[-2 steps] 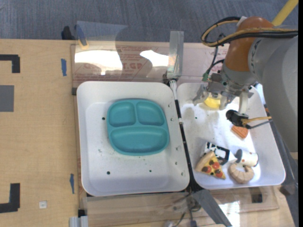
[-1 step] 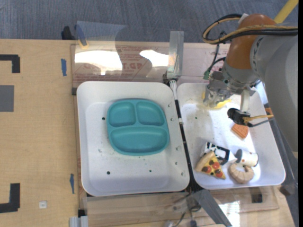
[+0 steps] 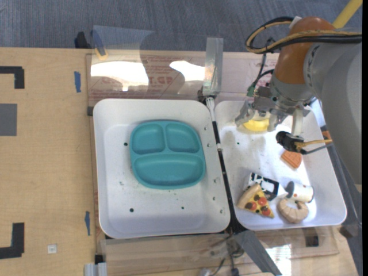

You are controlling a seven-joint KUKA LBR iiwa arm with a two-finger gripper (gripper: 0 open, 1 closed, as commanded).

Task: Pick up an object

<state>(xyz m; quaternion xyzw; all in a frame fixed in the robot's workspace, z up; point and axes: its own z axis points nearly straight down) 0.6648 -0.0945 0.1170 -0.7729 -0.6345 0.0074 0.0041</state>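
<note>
The arm's gripper (image 3: 261,112) stands low over a yellow object (image 3: 255,125) at the far end of the right bin (image 3: 328,171); its two fingers appear to straddle the object, though a firm clamp cannot be confirmed. To grasp well, the fingers should close squarely across the object's middle before any lift. A pizza slice toy (image 3: 256,200), a bagel-like piece (image 3: 292,209) and an orange wedge (image 3: 291,159) lie well apart. The left bin (image 3: 109,171) holds a teal divided plate (image 3: 168,154).
</note>
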